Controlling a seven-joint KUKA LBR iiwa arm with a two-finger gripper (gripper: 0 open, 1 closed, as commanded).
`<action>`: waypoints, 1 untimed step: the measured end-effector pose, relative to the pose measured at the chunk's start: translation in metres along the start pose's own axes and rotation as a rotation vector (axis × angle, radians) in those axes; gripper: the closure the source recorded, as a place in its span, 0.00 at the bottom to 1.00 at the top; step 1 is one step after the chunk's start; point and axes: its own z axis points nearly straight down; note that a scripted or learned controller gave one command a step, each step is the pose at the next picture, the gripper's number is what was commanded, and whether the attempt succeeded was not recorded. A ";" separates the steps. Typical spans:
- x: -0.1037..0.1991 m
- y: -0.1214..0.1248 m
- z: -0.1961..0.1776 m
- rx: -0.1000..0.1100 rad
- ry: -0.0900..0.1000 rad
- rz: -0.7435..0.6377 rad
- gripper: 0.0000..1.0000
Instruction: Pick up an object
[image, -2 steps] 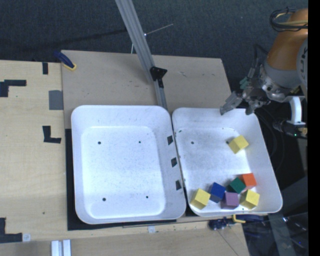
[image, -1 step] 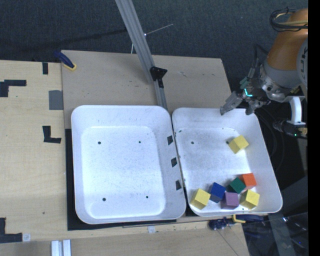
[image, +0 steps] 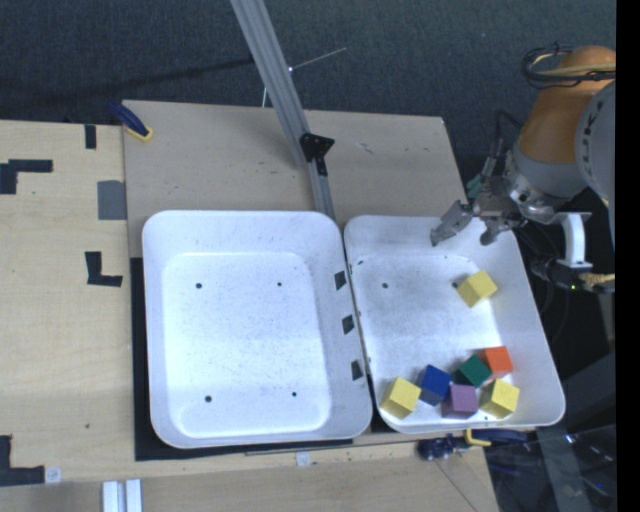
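Observation:
The right bin (image: 400, 330) holds several small blocks. A yellow block (image: 477, 288) lies alone near its far right side. Along the near edge sit another yellow block (image: 402, 397), a blue block (image: 434, 383), a purple block (image: 462, 399), a green block (image: 473, 371), an orange block (image: 496, 359) and a third yellow block (image: 503, 397). My gripper (image: 468, 226) hangs over the far right corner of that bin, above and behind the lone yellow block. Its fingers are spread open and nothing sits between them.
The left bin (image: 240, 330) stands beside the right one. A slanted metal pole (image: 285, 95) crosses the bench behind the bins. Dark tape marks lie on the wooden bench at the left. A blue and yellow tool (image: 130, 120) rests at the far left.

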 end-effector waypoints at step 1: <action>0.004 0.001 0.065 0.003 0.001 -0.001 0.00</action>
